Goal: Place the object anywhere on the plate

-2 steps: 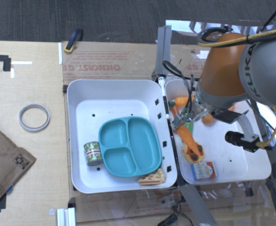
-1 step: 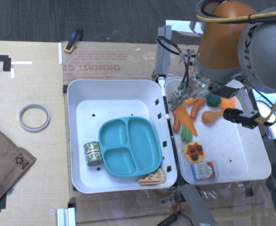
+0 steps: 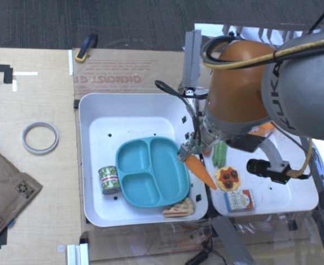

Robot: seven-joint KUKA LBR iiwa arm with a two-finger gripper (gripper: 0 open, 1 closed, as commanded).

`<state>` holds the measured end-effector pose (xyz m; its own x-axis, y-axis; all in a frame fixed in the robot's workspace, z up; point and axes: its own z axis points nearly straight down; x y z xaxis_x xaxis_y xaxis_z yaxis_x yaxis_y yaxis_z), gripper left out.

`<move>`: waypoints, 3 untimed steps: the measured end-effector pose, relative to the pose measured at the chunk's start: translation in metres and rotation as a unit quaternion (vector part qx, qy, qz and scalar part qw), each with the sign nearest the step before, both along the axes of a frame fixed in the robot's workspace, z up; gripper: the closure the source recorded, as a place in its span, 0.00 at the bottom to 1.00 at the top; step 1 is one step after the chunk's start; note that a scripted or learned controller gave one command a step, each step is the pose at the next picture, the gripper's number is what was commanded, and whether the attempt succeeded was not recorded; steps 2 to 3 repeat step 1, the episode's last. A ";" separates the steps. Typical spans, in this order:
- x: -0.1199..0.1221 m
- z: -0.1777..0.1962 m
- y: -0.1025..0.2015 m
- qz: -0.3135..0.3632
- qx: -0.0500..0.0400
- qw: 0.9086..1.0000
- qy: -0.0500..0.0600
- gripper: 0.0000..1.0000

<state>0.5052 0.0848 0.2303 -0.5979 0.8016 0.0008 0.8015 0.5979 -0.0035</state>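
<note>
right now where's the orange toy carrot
In the camera view the orange toy carrot lies slanted across the divide between the two white bins, just right of the teal divided plate, its top at the gripper.

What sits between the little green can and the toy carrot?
In the camera view, the blue plate lies between the can and the carrot, in the left bin.

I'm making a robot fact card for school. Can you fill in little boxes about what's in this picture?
Plate: teal plate with three sections, in the left bin
Gripper: gripper at the plate's right edge
Carrot: toy carrot, top end at the fingertips, lying across the rims where the bins meet
Beside the plate: small can on its left, sandwich slice below it
Right bin: green vegetable, pizza slice, small box
</note>
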 end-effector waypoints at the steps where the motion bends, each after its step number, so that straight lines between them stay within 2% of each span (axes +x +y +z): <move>1: 0.000 0.000 0.000 0.000 0.000 1.000 0.000 0.00; 3: 0.000 0.000 0.000 0.000 0.000 1.000 0.000 0.00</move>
